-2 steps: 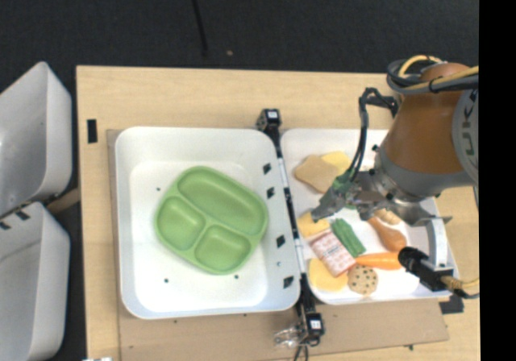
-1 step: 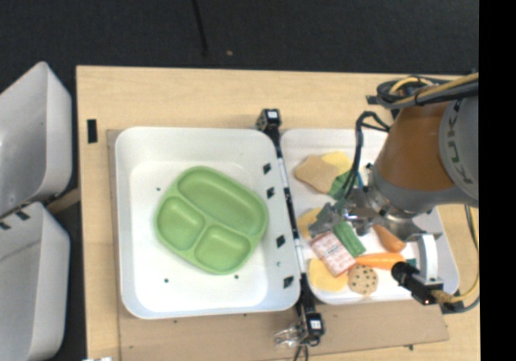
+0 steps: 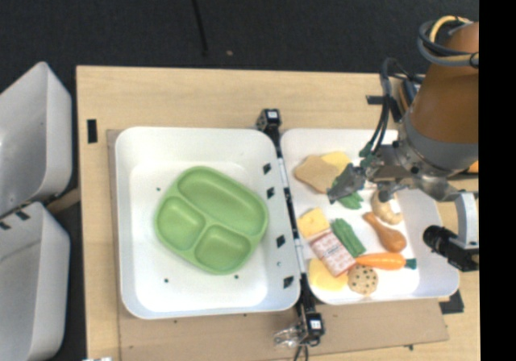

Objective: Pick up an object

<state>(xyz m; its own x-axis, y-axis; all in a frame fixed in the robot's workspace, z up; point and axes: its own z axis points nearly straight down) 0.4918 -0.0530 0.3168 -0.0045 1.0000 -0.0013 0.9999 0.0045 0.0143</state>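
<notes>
Bench point(image 3: 97, 271): tan top, two white bins side by side.

Arm point(image 3: 447, 109): reaches in over the right bin's far right corner, orange band up top, wrist tilted down toward the bin's middle.

Left bin point(image 3: 137, 287): holds one green divided plate point(image 3: 211, 219), sitting about centre. Not our concern for this step.

Right bin point(image 3: 435, 287): crowded with toy food. We log, roughly by size: a tan bread slice point(image 3: 316, 172) near the far left corner with a yellow piece point(image 3: 337, 160) touching it; an orange carrot point(image 3: 380, 262) toward the near right; a drumstick point(image 3: 385, 230) just above it; a red-and-white packet point(image 3: 330, 250) mid-bin; a green pod point(image 3: 348, 234) beside the packet; a yellow cheese block point(image 3: 313, 223) at the left wall; a cookie point(image 3: 363, 279) by the near edge.

Gripper point(image 3: 348, 187): low over the bin's far half, dark fingers just beside the bread's right edge, a small green piece point(image 3: 351, 201) right at the tips. We cannot tell how wide the fingers stand, nor whether anything sits between them (dark on dark here, too small to read).

Judgement on doing the step well: we would pick one item and commit. The green piece at the tips is nearest, but bread crowds one side. Come straight down so the fingers bracket only that piece, close fully, then lift vertically, since a sideways drag could shove the bread against the wall.
</notes>
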